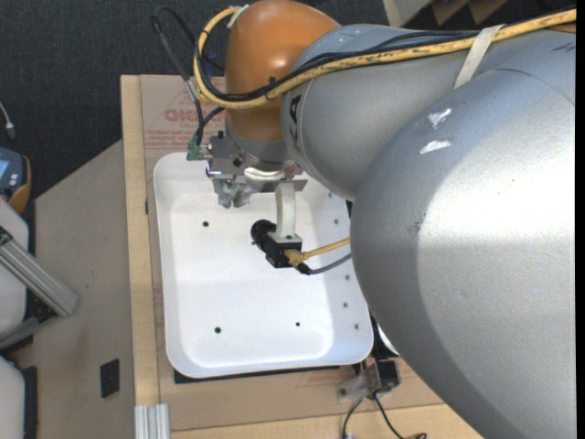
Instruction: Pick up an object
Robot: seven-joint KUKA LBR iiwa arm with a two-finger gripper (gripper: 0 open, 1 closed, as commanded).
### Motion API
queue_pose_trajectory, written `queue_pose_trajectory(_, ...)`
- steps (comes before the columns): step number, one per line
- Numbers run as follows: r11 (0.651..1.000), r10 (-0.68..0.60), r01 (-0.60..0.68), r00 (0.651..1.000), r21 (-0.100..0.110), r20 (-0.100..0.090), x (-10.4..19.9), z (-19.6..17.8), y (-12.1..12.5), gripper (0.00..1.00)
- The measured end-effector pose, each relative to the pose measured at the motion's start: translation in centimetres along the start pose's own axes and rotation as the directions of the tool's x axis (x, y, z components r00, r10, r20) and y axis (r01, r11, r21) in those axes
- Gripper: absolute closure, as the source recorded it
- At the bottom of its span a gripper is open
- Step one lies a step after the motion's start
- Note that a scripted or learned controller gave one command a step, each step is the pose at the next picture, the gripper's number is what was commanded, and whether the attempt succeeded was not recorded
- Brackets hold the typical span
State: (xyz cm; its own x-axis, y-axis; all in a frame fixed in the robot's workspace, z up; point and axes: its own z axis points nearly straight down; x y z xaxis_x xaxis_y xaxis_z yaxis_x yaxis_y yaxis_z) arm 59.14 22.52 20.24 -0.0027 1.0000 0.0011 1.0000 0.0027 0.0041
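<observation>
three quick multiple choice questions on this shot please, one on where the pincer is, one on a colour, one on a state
1. Where is the pincer?
A. over the dark floor
B. over the far half of the white bin
C. beyond the bin's near rim

2. What colour is the cable that runs along the arm?
A. yellow
B. blue
C. red

3. How does the white bin lie?
A. overturned
B. stood on edge
C. flat, open side up

Answers:
1 B, it hangs above the bin floor near the far wall.
2 A, a yellow line crosses the grey link.
3 C, its floor and raised rim face the camera.
</observation>
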Motion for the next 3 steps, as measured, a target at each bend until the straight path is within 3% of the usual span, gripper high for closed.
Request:
queue_pose_trajectory(1,1.0,0.0,0.0,1.0,0.005,0.002,0.0,0.2,-0.1,0.0)
queue_pose_trajectory(2,1.0,0.003,-0.003,1.0,0.002,0.001,-0.2,12.4,4.4,0.0)
queue_pose_trajectory(3,1.0,0.001,-0.001,1.0,0.004,0.001,-0.1,11.8,4.4,0.0)
